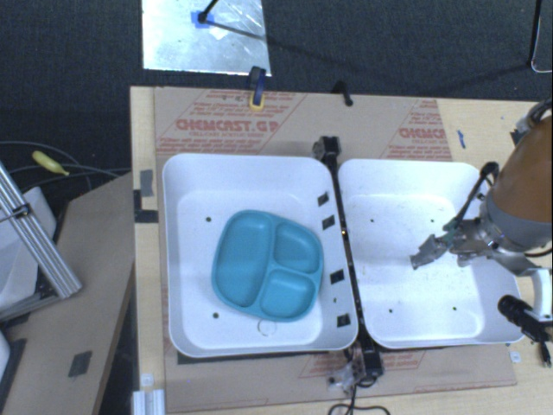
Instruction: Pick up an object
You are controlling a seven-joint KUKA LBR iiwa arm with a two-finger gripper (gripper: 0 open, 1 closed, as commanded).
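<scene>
Hovering over the right bin (406,318) near its right edge, the tool (423,256) is pointing left with nothing between its tips; whether it is open or closed I cannot tell. A blue divided plate (266,264) is lying in the left bin (186,232), toward its near right corner. Doing this well means crossing the divider and pinching the plate's raised rim.

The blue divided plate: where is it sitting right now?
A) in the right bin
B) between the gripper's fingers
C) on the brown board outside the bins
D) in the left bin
D: the blue divided plate lies flat on the floor of the left bin, while the gripper is over the right bin.
</scene>
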